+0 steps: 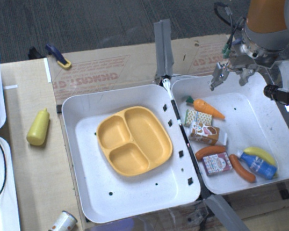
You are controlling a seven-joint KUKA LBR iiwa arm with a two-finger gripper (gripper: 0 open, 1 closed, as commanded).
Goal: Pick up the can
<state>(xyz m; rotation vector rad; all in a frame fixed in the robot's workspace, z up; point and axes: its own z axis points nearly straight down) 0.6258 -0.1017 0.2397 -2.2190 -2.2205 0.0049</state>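
Note:
The can is small and silver-grey with a reddish label. It lies on its side on the bare bench, outside the bins, just off the left bin's front left corner. My gripper hangs over the back edge of the right bin, far from the can, on the other side of both bins. Its fingers are spread open with nothing between them.
The left bin holds a yellow divided plate. In the right bin lie a carrot, small cartons, two sausages, a blue bottle and a banana. A yellow mustard bottle lies on the bench left of the bins.

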